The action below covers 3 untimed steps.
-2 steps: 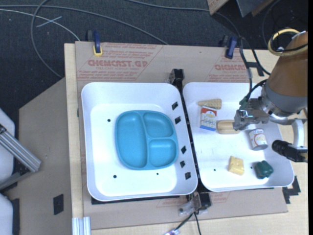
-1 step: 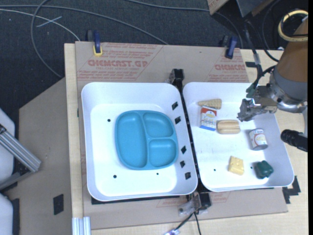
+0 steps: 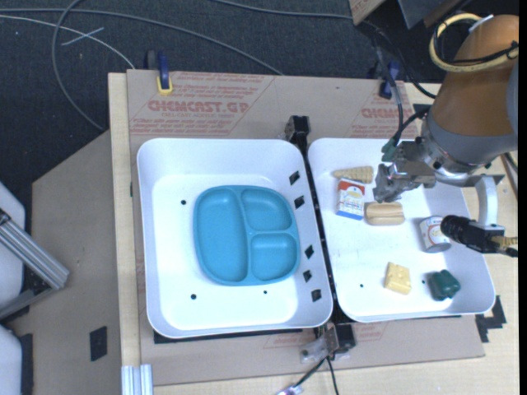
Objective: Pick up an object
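Note:
My gripper [image 3: 385,192] hangs low over the right bin [image 3: 362,299], its tip just above a tan bread-roll shape [image 3: 384,213]. A small red and white carton [image 3: 352,198] lies just left of the tip. A tan wedge [image 3: 353,174] sits behind the carton. Further right lies a small grey can [image 3: 431,233]. Near the front of this bin are a yellow cheese block [image 3: 398,278] and a dark green lump [image 3: 444,284]. The arm hides the bin's back right part.
The left bin [image 3: 165,171] holds a blue divided plate [image 3: 246,234]. A black divider with clips [image 3: 306,212] runs between the bins. A black fixture [image 3: 472,233] juts in at the right bin's right edge. Cables lie on the floor behind the bench.

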Tool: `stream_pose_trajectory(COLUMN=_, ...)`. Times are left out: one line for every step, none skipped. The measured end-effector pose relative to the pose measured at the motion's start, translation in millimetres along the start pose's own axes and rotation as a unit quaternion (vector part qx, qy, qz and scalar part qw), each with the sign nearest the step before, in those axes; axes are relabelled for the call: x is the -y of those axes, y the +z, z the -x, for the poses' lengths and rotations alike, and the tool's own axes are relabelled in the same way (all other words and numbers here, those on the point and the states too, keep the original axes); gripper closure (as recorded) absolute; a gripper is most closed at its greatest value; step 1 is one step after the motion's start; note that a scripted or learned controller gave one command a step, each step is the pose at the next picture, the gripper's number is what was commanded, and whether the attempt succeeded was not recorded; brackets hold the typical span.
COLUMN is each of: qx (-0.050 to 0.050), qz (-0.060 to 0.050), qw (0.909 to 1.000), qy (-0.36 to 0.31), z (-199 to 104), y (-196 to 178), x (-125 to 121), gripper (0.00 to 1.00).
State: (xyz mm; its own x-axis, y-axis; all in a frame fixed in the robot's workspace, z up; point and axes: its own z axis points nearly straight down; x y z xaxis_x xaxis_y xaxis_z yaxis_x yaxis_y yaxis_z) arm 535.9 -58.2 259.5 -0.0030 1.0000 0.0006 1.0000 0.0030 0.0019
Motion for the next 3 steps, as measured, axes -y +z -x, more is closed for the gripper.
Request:
stream_pose_trajectory(qx=-0.001, qz=-0.002, qw=1.0000, qy=-0.001, z=-42.3, y=13.3, x=-11.2, gripper=1.00)
stream_pose_trajectory(qx=0.000, qz=-0.001, qw=1.0000, qy=-0.001, z=-101.0, y=12.9, x=-15.9, gripper=1.00)
stream_pose_trajectory(qx=0.000, qz=0.000, qw=1.0000, qy=0.000, z=-149.4, y=15.1, x=-21.6, gripper=1.00)
